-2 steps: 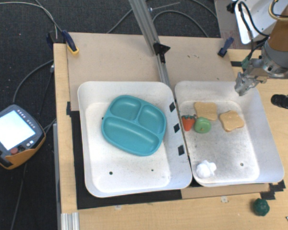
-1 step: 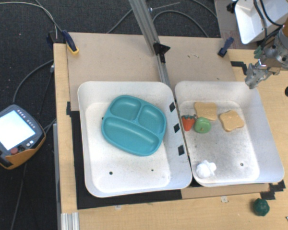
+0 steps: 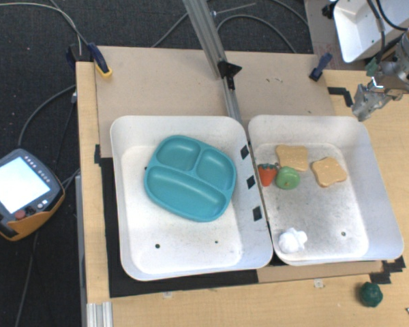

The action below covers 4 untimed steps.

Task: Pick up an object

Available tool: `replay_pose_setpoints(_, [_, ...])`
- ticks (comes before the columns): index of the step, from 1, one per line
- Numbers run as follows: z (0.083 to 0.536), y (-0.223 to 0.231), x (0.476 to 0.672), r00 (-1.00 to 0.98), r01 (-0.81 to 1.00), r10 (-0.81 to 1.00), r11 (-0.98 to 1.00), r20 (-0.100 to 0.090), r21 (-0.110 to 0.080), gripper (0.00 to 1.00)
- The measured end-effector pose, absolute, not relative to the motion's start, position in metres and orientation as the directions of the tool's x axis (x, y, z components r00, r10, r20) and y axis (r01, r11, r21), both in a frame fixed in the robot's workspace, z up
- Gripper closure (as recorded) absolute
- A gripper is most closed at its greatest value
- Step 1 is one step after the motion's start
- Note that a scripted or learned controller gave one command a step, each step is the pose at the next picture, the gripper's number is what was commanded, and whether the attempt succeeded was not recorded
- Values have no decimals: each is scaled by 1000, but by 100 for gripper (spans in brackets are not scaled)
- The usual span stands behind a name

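Observation:
In the right bin [image 3: 376, 182] lie two tan bread-like pieces [image 3: 292, 157] [image 3: 328, 172], a green apple [image 3: 288, 178], a small red and green strawberry-like piece [image 3: 266, 174] and a white crumpled object [image 3: 292, 240] near the front. My gripper [image 3: 365, 106] hangs above the bench just beyond the right bin's far right corner, apart from all the objects. Nothing shows between its tips.
The left bin [image 3: 133, 182] holds a teal divided plate [image 3: 190, 177]. A metal pole [image 3: 206, 26] slants in from the top to between the bins. A dark green ball [image 3: 371, 293] sits on the bench at the front right. A tablet-like pendant [image 3: 17, 193] lies off the bench's left.

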<state>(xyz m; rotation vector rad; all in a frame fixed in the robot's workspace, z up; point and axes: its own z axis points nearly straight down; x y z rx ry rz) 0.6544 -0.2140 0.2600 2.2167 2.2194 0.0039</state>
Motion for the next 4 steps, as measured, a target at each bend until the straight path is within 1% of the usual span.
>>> replay_pose_setpoints(1, [261, -154, 639, -6, 1000, 1000, 6, 3, -1, 100])
replay_pose_setpoints(2, [253, -96, 629, -7, 1000, 1000, 7, 3, -2, 100])
replay_pose_setpoints(3, [253, -38, 610, -6, 1000, 1000, 6, 2, -3, 100])
replay_pose_setpoints(4, [233, 12, 588, -6, 1000, 1000, 6, 3, -5, 100])
